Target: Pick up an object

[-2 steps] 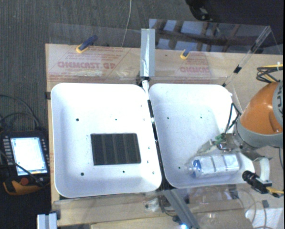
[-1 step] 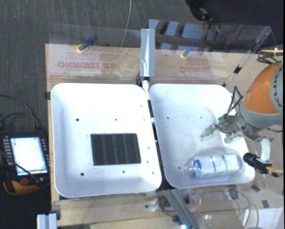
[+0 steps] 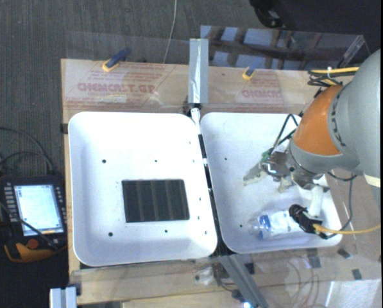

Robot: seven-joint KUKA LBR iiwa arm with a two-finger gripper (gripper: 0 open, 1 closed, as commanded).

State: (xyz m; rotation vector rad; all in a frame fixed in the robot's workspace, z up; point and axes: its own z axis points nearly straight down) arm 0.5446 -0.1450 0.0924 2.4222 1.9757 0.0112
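Observation:
A clear plastic bottle (image 3: 276, 224) with a blue cap lies on its side near the front wall of the right bin (image 3: 233, 133). A flat black ribbed pad (image 3: 154, 199) lies in the middle of the left bin (image 3: 95, 140). My gripper (image 3: 268, 171) hangs low over the middle of the right bin, a little behind the bottle and apart from it. The orange band of the arm (image 3: 316, 130) sits just above and to the right of it. I see nothing held in the gripper.
The grey arm covers the right bin's right side. A yellow cable (image 3: 345, 231) loops past the bottle at the bin's front right corner. A metal divider post (image 3: 198, 69) stands behind the seam between the bins. A handheld screen (image 3: 36, 208) lies left of the bench.

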